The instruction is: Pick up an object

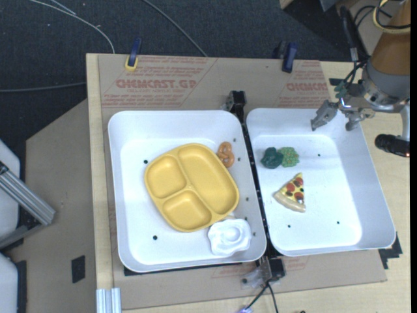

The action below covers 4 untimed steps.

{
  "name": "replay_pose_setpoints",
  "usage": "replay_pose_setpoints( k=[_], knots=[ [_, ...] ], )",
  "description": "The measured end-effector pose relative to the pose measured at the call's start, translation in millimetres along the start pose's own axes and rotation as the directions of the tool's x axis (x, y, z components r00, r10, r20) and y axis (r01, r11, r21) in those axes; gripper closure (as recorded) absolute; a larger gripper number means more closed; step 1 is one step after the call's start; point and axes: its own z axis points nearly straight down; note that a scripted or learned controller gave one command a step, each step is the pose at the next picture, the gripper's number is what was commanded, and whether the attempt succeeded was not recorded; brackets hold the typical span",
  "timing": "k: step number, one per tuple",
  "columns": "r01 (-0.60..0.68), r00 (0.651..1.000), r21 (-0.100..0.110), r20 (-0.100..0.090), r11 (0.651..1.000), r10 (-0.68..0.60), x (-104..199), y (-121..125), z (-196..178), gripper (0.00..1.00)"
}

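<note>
I see a yellow divided tray [191, 186], pretzel [226, 153] and white lid [229, 236] in the left bin [124, 175], broccoli [279, 156] and pizza slice [291, 193] in the right bin [365, 194], my end effector [336, 119] spread apart above.

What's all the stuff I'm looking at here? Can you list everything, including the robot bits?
Bins: two, white, side by side on the bench.
Divided plate: one, yellow, in the left bin.
Pretzel: one, brown, left bin, at the plate's upper right edge.
White moulded piece: one, left bin, near corner below the plate.
Broccoli: one, green, right bin.
Pizza slice: one, yellow with red spots, right bin, below the broccoli.
Clamps: two, blue, on the board's far edge.
Arm: one, grey and orange, at right.
Gripper: one, open, over the right bin's far edge.
</note>
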Motion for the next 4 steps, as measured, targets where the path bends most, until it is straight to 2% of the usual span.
replay_pose_setpoints(
  k=[1, 3, 4],
  knots=[
    [0.001, 1.0, -0.007, 0.002, 1.0, -0.001, 0, 2, -4, 0.0],
    [0.001, 1.0, -0.003, 0.001, 1.0, -0.001, 0, -2, 80, 0.0],
    [0.002, 1.0, -0.005, 0.002, 1.0, -0.002, 0, -2, 104, 0.0]
  ],
)
